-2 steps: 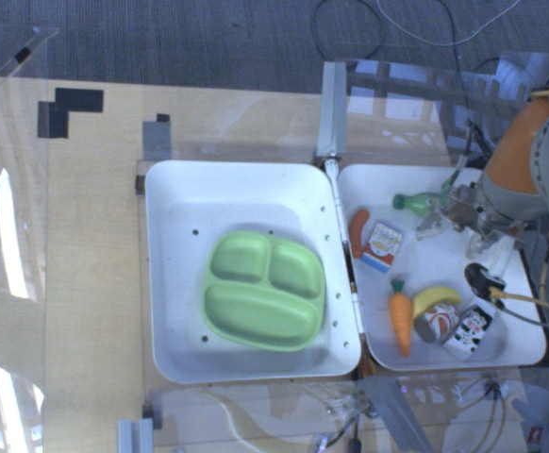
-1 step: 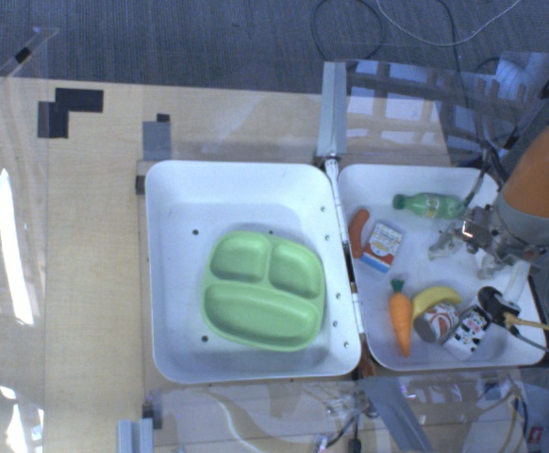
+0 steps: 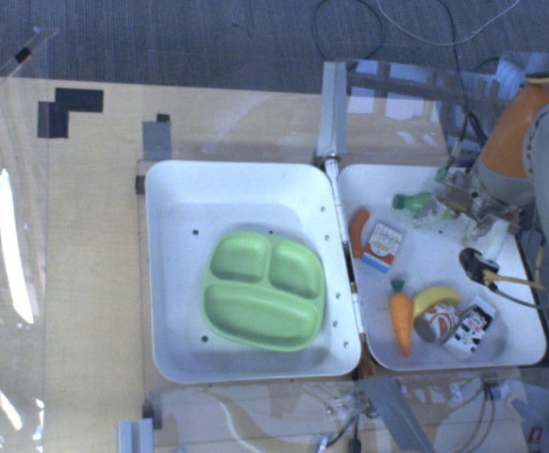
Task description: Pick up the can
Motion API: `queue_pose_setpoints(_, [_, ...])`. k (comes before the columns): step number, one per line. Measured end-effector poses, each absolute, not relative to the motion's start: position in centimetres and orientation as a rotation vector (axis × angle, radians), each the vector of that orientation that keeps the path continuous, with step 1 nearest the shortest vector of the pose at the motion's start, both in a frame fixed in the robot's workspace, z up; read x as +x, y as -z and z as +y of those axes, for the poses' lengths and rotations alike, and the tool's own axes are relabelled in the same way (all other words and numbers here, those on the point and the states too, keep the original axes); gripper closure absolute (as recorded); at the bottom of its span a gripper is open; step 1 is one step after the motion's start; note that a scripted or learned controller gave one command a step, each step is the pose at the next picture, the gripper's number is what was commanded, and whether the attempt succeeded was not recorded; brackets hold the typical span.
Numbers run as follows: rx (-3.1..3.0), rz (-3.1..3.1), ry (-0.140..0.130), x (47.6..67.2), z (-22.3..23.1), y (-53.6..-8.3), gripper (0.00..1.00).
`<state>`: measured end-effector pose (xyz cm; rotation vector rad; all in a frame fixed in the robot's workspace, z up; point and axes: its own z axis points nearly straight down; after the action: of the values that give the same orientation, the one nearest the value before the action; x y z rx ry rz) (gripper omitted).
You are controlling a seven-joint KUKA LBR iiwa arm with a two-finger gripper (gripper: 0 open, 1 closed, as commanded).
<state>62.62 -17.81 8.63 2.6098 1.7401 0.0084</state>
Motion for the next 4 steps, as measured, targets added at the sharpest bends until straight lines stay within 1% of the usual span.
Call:
queue_pose_setpoints(1, [2.556,1.816,-0.009,60.0,-17.7,-8.7,0.00])
queue_pose_setpoints(2, [2.579,1.856,0.055,65.9,-18.0,-8.4,0.00])
queue_pose_setpoints(3, [2.568,1.862,0.046,66.1,-17.6,-9.3,1.00])
queue_pose_setpoints(4, [2.714,1.579,-0.004,67.0,-13.8,-13.6,1.00])
